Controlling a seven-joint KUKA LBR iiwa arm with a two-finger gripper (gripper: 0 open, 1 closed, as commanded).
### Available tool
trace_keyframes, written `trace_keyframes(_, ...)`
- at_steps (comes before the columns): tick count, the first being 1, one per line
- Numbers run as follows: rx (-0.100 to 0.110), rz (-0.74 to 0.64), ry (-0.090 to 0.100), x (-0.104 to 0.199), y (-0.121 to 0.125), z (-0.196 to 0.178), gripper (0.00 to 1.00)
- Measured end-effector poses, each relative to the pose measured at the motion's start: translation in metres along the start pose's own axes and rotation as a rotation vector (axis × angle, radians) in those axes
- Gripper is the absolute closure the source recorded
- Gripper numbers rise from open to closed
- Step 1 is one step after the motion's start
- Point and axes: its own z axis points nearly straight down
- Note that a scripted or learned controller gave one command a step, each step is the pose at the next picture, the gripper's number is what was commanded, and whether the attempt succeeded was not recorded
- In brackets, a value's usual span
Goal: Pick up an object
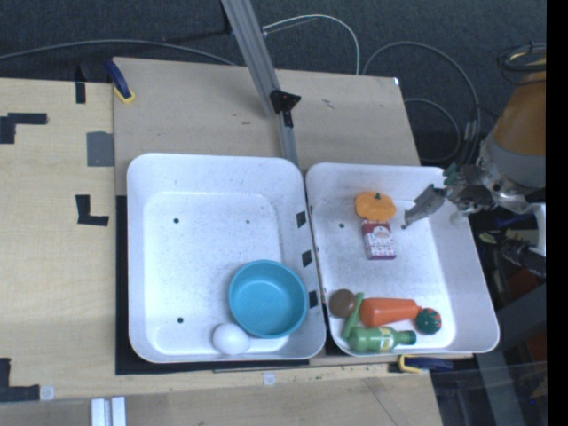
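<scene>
Along the near rim of the right bin (pixel 470 264) I see the tightest cluster: a green bottle (pixel 380 337) lying on its side, an orange carrot (pixel 389 310) just behind it and touching, a brown ball (pixel 343 303) at their left end and a small green-and-red piece (pixel 428 320) at their right. These look like light, hard plastic toys, smooth and rounded, so I judge they would roll or squirt out of a pinch, and they sit too crowded for a clean approach. Further back, in the open middle of that bin, lies a small red-and-white carton (pixel 380 240), flat, with straight sides; I would take that one, closing across its narrow width, since I expect it to be light, fairly stiff and not slippery. Just beyond it, almost touching, is a small orange pumpkin (pixel 375 206), rounder and a poorer choice. My pincer (pixel 417 213) hangs over the far right part of the same bin, near the pumpkin; its dark tip holds nothing that I can see, and I cannot tell how far it stands open. Across in the left bin (pixel 160 185) on the worktop (pixel 195 105), a blue bowl (pixel 267 297) and a white ball (pixel 230 337) sit near the front.
</scene>
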Motion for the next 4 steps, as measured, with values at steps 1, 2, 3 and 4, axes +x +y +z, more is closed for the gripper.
trace_keyframes(1, 0.000, 0.000, 0.000, 0.000, 0.000, 0.000, 0.00)
trace_keyframes(2, 0.004, 0.001, 0.000, 0.004, -0.004, 0.044, 0.00)
trace_keyframes(3, 0.006, 0.002, 0.001, -0.003, -0.008, 0.106, 0.00)
trace_keyframes(4, -0.004, 0.001, 0.003, -0.004, -0.005, 0.133, 0.00)
